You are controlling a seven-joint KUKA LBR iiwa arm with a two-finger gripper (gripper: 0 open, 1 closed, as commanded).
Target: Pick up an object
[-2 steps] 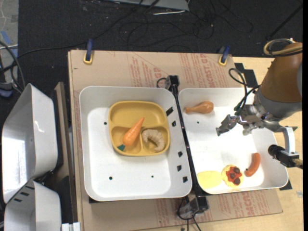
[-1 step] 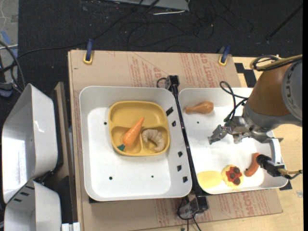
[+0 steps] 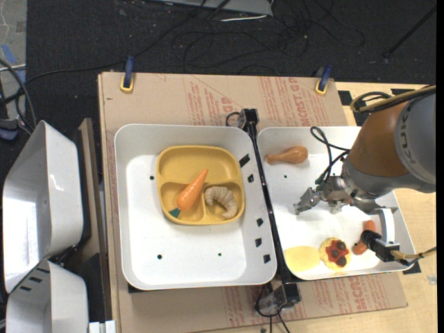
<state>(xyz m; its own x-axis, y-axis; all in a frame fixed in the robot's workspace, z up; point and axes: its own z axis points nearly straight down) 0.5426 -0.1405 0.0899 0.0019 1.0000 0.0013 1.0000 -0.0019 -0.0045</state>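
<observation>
Drumstick [image 3: 288,156], brown, lying flat

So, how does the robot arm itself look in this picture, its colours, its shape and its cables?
The arm is thick and rounded, with a grey shell and a broad orange band above the wrist. The gripper below is small, of grey metal, and narrows to a point. Thin black cables loop from the wrist over the right bin.

cardboard sheet [image 3: 208,96] under bins | blue-yellow clamps [image 3: 127,82] at its far edge | cables [image 3: 208,19] on dark floor
</observation>
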